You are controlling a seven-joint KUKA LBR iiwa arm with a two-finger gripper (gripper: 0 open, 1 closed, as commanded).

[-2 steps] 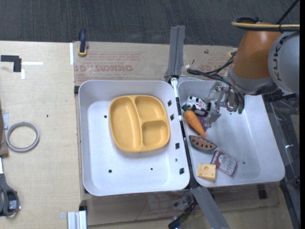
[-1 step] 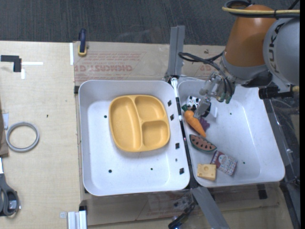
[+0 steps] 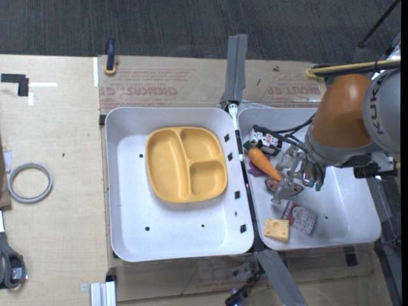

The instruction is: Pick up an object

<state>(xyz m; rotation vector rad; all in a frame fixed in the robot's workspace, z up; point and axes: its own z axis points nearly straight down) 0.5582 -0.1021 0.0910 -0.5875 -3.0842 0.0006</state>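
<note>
Pale wooden bench (image 3: pixel 57 234), dark carpet (image 3: pixel 159 11) behind; tool (image 3: pixel 288 190) spread unclear.

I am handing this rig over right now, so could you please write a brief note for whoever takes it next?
Gripper: low in the right bin, above the toys; finger state unclear.
Things: carrot just left of it, cheese wedge and a small packet nearer the front wall. Yellow divided plate in the left bin.
Done: no visible grasp yet.
Left: grasp and lift one object.
</note>
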